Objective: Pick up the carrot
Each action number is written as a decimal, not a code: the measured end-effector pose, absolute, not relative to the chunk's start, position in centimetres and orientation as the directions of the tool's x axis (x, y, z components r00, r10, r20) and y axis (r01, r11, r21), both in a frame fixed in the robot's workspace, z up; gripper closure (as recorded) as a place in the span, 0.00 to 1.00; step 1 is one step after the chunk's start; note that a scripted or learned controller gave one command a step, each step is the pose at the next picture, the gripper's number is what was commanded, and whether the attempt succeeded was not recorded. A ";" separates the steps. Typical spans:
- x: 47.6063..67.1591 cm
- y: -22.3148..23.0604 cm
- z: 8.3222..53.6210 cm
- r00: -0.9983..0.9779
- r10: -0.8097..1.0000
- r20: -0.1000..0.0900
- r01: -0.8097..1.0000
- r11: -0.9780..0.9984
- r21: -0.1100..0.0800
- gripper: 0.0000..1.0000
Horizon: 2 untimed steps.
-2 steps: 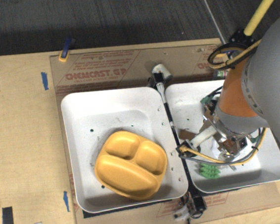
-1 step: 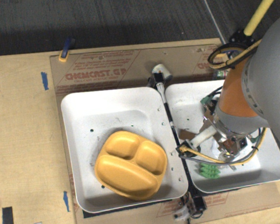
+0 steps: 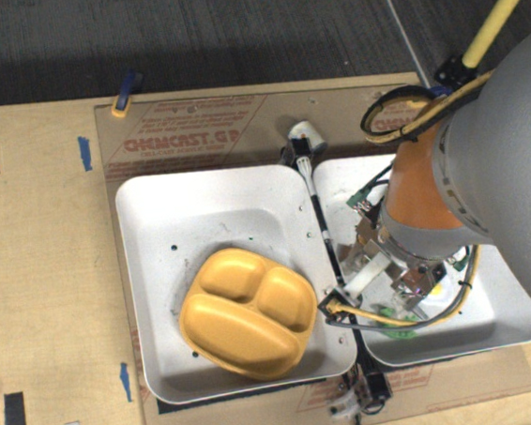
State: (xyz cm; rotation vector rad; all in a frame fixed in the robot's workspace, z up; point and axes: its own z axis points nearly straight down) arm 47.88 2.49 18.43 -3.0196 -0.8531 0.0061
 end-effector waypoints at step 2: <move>51.0 -12.4 8.6 0.730 0.683 0.001 0.683 -0.730 0.000 0.00</move>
